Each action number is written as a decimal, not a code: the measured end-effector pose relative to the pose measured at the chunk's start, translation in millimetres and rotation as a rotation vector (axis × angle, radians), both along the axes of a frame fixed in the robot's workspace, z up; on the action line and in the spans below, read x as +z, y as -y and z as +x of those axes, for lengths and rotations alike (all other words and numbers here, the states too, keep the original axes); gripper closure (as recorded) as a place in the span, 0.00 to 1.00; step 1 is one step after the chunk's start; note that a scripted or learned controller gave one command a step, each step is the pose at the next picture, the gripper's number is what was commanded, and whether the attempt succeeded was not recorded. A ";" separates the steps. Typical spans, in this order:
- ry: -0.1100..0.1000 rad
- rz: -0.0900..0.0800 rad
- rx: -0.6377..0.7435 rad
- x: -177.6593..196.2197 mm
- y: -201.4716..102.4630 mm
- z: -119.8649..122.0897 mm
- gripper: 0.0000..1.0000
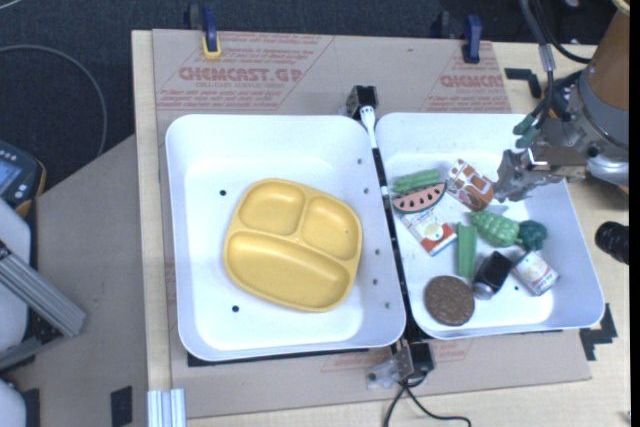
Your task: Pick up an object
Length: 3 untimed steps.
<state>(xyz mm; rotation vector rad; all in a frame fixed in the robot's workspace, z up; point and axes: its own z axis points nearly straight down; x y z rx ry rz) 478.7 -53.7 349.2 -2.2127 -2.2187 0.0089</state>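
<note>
The right bin (560,310) holds several small toys: a watermelon slice (418,198), a green pod (417,180), a red-and-white packet (468,183), a small carton (433,235), a green stick (466,250), a green leafy piece (497,227), a dark green lump (532,235), a black block (492,272), a small can (535,272) and a brown disc (449,300). My gripper (512,183) hangs over the bin's upper right, just right of the red-and-white packet and above the leafy piece. Nothing shows between its fingers.
The left bin (190,215) holds a yellow divided plate (293,243). A black divider clamp (362,101) sits between the bins at the back. Blue clamps (209,27) hold the cardboard base. The arm's body (600,115) crosses the right bin's far right edge.
</note>
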 end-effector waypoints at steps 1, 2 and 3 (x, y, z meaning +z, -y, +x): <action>0.005 0.000 0.000 -17.4 -19.4 0.5 1.00; 0.005 -0.001 -0.001 -37.8 -33.0 0.5 1.00; 0.011 -0.002 -0.002 -25.8 -32.1 1.4 1.00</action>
